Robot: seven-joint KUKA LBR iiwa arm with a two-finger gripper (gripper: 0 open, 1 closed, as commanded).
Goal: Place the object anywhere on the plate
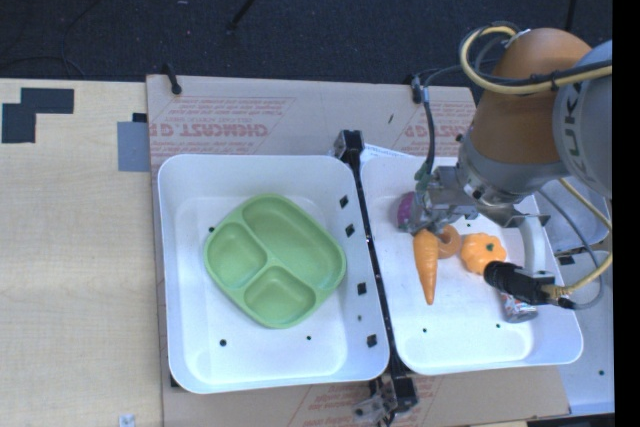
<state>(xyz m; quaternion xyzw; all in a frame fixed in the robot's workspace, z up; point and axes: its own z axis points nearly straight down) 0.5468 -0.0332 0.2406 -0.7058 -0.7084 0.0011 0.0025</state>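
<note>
Carrot (427,265), smooth orange cone, lies in the right bin (470,350), tip toward 6 o'clock, at 3 o'clock from the glossy green three-part plate (275,260). Gripper (432,210) above its top; grip unclear.

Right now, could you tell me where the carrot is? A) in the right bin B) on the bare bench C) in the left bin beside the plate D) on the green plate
A: the carrot lies in the right bin, below the gripper, while the green plate sits in the left bin.

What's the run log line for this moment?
gripper over right bin | carrot below it | plate in left bin | not placed
</note>
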